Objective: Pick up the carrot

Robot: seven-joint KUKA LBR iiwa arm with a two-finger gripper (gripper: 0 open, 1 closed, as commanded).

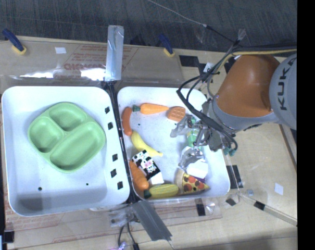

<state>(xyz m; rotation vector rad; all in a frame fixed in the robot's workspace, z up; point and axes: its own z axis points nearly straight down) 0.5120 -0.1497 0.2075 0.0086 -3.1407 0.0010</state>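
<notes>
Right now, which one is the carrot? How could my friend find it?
Look in the right-hand white bin, along its far wall. The carrot lies there on its side, orange with a green tip at its left end, longer and more pointed than the toast-like piece touching it.

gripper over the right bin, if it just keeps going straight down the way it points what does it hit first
Probably the white item lying under the gripper, beside the pizza slice toy. Depth is unclear from this slanted view, so it might reach bare bin floor instead. The carrot lies well off that line.

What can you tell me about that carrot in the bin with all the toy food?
The carrot looks like a smooth plastic toy, orange with a small green stub at its left end. It lies flat on its side near the back wall of the right bin, tip toward a croissant that it seems to touch. The claw hangs apart from it.
</notes>
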